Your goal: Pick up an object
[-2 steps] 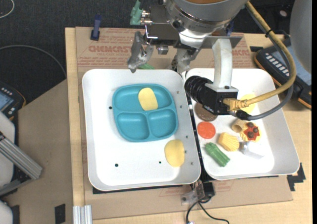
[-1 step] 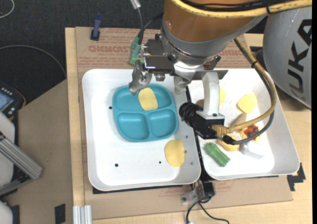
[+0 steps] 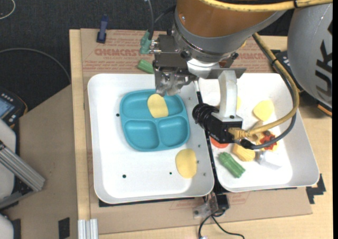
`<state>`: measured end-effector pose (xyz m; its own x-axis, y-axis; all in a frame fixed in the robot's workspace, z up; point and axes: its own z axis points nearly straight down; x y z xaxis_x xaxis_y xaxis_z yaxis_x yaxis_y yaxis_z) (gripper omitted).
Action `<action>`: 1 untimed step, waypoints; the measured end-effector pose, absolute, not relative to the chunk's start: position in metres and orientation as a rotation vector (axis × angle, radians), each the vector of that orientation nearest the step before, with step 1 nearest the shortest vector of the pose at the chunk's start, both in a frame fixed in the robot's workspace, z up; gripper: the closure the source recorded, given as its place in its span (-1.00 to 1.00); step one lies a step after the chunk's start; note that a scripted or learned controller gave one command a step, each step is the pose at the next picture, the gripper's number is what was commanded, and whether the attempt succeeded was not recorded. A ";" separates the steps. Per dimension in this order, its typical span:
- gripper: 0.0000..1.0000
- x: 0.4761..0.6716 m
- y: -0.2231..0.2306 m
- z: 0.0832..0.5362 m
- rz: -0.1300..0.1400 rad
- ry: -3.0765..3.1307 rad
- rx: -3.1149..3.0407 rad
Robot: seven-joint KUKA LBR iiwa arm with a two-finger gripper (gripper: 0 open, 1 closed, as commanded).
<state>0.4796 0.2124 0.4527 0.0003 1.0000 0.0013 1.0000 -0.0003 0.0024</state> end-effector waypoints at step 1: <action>1.00 0.479 0.170 0.440 -0.007 2.217 2.228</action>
